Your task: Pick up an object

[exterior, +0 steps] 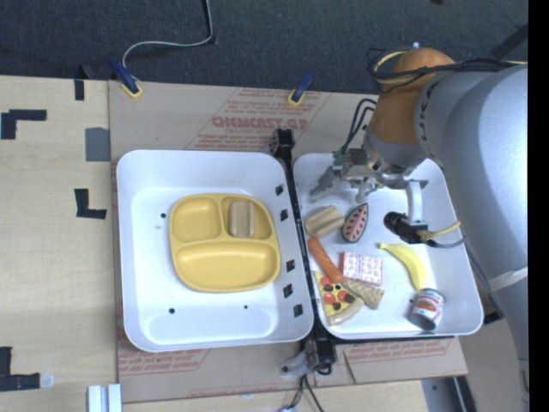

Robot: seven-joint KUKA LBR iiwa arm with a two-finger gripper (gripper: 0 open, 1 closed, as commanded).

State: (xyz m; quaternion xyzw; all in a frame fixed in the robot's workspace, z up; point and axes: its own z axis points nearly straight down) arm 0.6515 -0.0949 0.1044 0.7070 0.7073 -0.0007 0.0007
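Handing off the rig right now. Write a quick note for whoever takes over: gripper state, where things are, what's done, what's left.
Gripper: open, holding nothing, over the far end of the right bin, just above the bun and watermelon slice.
Right bin also holds: carrot, pink wafer, pizza slice, banana, can.
Left bin: yellow divided tray with a brown piece in one small compartment.
Done: nothing picked up yet.
Left: close on one thing and lift it; the bun or the watermelon slice looks nearest.
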